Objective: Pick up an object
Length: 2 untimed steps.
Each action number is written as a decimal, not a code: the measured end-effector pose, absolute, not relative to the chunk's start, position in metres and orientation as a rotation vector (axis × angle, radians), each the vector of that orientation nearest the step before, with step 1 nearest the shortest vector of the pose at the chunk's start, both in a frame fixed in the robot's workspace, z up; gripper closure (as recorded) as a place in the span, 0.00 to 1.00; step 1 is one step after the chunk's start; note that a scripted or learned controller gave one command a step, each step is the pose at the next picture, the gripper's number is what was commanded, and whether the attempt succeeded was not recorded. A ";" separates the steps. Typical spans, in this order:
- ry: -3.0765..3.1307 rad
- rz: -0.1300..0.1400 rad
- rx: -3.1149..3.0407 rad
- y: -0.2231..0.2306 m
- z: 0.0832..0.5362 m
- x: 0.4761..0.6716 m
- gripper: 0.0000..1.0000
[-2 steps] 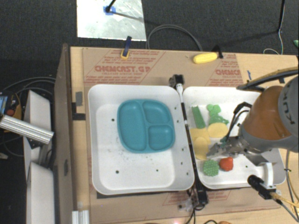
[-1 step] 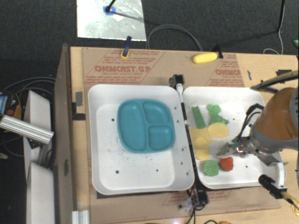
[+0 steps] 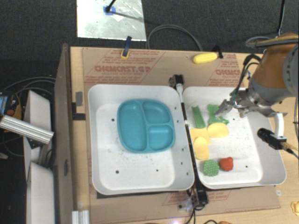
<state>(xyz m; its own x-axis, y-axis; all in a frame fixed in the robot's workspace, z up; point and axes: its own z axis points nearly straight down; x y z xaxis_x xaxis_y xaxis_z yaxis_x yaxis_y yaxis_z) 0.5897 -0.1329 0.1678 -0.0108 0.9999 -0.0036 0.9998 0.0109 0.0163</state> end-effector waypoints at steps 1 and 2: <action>2.227 0.005 2.209 -0.114 0.089 0.634 0.00; 2.213 0.010 2.219 -0.133 0.088 0.569 0.00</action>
